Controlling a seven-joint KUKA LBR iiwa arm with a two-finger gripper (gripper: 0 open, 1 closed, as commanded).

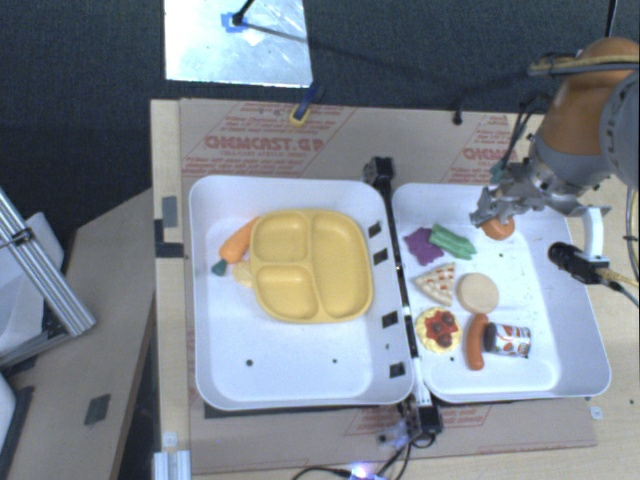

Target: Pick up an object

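The table [120, 258] carries a cardboard sheet [270, 133] printed in red with lettering that looks like "CHEMCAST GP", hard to read for certain. On it sit 2 shallow white bins side by side. The left bin [300, 378] holds a yellow 3-compartment tray [305, 265], with a toy carrot [237, 240] touching its left edge. The right bin [560, 368] holds small play food: a purple piece [422, 246], a green piece [450, 238], a pizza slice [437, 284], a round bun [477, 292], a small pizza [438, 329], a sausage [475, 341] and a red-labelled can [507, 339], its writing too small to read. The grey arm [585, 118] reaches in from the right. Its claw [497, 211] sits low over an orange toy [498, 229] near the right bin's far edge; I cannot tell whether it grips it.
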